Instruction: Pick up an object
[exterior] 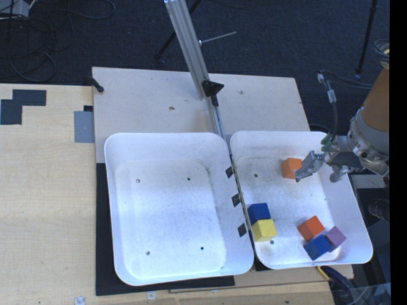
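In the right bin (pixel 280 138) an orange block (pixel 291 168) lies near the far middle. My gripper (pixel 323 170) hangs just to its right, over the bin's right side, and its left finger (pixel 310 166) is close beside the block. The fingers stand open with nothing between them. Nearer the front, a blue cube (pixel 258 212) and a yellow cube (pixel 263 229) sit together against the bin's left wall. At the front right corner, a red-orange cube (pixel 310 227), a purple block (pixel 335 237) and a blue block (pixel 317 247) lie clustered.
The left bin (pixel 127 146) sits beside the right one, joined by black clips (pixel 236 199) along the shared wall. A slanted aluminium rail (pixel 191 49) rises behind the bins. The arm's wrist (pixel 372 138) enters from the right edge.
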{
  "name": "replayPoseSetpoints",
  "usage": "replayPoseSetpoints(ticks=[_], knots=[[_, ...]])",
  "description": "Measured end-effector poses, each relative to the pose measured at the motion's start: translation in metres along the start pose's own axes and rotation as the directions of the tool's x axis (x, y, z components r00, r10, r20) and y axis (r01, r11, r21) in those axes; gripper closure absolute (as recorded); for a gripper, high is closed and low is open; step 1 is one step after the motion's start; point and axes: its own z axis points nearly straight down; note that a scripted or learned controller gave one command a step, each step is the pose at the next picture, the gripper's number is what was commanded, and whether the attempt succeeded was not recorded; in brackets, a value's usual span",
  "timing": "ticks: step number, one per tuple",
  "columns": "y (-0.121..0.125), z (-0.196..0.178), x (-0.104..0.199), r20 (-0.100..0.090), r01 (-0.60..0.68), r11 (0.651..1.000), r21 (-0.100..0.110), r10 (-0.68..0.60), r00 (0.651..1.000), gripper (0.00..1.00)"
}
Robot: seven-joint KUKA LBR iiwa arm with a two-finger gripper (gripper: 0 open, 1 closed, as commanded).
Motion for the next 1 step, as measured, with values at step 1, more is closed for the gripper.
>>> replayPoseSetpoints(ticks=[1], knots=[[0.0846,0.1381,-0.0154,-0.001,0.011,1.000,0.007,-0.011,1.000,0.00]])
